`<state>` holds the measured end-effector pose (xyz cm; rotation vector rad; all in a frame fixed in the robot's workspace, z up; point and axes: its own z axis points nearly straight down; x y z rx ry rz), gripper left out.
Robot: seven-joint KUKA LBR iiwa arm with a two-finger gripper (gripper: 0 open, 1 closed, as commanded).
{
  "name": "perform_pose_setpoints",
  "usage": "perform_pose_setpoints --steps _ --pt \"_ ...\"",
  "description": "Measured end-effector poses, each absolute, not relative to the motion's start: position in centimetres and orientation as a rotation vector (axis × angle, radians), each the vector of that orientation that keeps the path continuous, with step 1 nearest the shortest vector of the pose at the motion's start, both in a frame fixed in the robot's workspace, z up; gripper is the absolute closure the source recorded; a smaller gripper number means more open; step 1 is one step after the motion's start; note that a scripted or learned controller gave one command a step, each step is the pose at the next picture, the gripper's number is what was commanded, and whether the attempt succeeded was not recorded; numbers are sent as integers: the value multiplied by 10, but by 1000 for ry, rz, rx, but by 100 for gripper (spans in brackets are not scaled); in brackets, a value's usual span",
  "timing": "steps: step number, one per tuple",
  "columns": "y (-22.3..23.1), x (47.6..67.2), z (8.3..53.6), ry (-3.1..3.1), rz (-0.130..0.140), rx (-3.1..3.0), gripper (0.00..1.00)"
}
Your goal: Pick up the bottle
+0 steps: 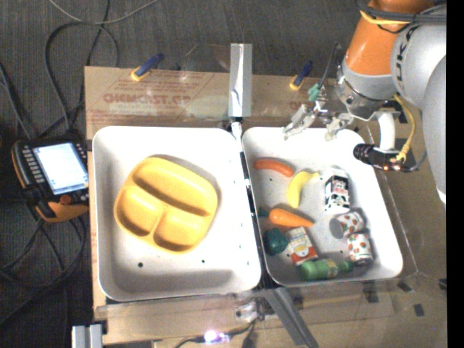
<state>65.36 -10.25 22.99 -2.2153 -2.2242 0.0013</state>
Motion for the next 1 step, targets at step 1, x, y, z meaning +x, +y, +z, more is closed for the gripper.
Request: perform_pose_setpoints --steps 1 --pt "-104 585 93 -2192 -2 -2249 0"
